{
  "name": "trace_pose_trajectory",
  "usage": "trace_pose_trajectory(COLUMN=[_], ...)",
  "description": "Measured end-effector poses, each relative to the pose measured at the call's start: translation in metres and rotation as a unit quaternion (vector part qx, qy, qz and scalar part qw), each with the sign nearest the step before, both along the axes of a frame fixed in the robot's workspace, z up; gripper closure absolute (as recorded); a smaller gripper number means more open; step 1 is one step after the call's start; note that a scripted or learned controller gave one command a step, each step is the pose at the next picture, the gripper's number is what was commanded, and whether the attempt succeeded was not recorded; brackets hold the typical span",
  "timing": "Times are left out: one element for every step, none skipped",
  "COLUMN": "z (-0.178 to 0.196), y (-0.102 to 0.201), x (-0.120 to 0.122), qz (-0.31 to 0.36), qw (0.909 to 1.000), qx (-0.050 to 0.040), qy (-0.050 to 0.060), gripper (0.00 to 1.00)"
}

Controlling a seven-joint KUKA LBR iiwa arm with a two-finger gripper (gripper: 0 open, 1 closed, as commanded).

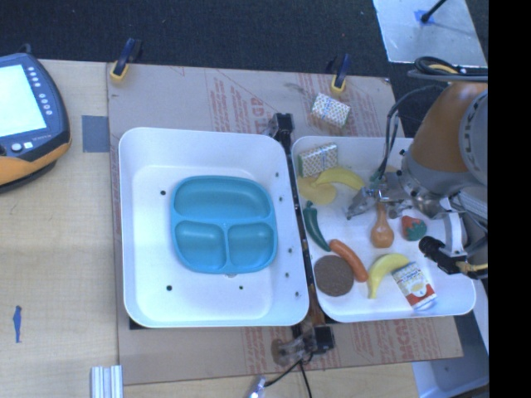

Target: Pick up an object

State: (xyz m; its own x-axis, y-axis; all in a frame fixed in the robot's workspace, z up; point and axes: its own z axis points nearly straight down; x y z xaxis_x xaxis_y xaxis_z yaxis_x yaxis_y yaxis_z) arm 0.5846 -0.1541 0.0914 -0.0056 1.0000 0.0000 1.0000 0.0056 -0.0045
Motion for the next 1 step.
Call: trace_pose_trajectory(z=[0.0007], y=[0.0163], x=[0.0669], qz=[-0.001], qw=[1.0], qx=[0.0004], qy=[-0.001], gripper=[0.0])
